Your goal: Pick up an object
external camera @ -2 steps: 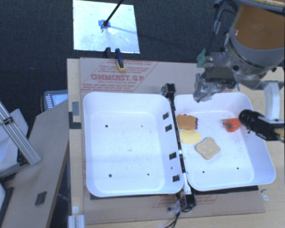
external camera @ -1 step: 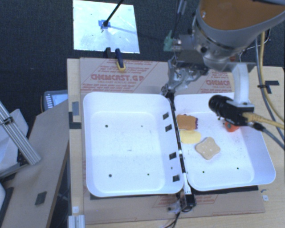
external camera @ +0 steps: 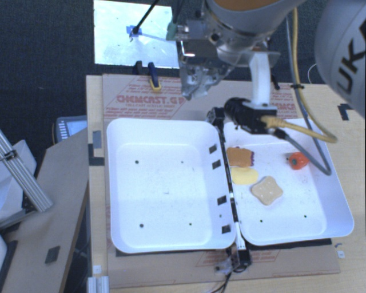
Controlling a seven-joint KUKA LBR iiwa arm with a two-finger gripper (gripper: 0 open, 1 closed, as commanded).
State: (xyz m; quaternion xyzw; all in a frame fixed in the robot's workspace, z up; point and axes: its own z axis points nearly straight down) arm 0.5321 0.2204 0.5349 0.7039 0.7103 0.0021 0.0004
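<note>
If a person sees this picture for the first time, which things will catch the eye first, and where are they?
The grey arm fills the top of the view, its gripper hanging above the far edge of the bench, behind the two bins. In the right bin lies a small cluster near its inner wall: an orange cracker, a yellow slice and a piece of toast, with a red tomato apart to the right.
</note>
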